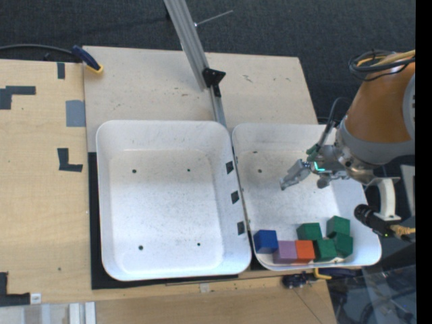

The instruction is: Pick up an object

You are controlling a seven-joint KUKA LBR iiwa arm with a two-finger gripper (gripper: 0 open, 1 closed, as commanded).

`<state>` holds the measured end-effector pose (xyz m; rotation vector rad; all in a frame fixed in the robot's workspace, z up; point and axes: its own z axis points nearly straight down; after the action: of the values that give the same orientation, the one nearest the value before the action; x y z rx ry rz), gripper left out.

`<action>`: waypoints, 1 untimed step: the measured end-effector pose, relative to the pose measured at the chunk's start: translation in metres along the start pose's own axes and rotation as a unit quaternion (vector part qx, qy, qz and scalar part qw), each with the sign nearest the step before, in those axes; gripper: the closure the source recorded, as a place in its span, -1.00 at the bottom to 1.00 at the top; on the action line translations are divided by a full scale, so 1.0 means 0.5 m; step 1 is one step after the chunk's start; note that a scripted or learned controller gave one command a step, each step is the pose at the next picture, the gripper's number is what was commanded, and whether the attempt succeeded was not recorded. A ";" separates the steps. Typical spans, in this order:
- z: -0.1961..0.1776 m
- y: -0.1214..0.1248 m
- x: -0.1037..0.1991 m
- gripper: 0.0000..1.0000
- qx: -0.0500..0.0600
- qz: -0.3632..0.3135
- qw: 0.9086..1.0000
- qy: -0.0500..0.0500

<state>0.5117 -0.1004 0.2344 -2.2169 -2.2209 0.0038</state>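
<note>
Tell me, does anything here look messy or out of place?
Nothing looks spilled or broken. The blocks are just crowded into the near corner of the right bin, while the gripper sits over bare floor farther back.

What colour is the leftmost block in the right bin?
Blue: the leftmost block, clearest in the camera view.

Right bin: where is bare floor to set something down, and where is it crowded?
The right bin has bare floor along its far wall and left wall, beside the claw. The near edge is crowded: blue block, purple block, orange block, green blocks.
</note>
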 end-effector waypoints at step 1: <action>-0.002 0.001 0.000 -1.00 -0.001 0.000 1.000 0.000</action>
<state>0.5124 -0.1003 0.2356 -2.2180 -2.2226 0.0005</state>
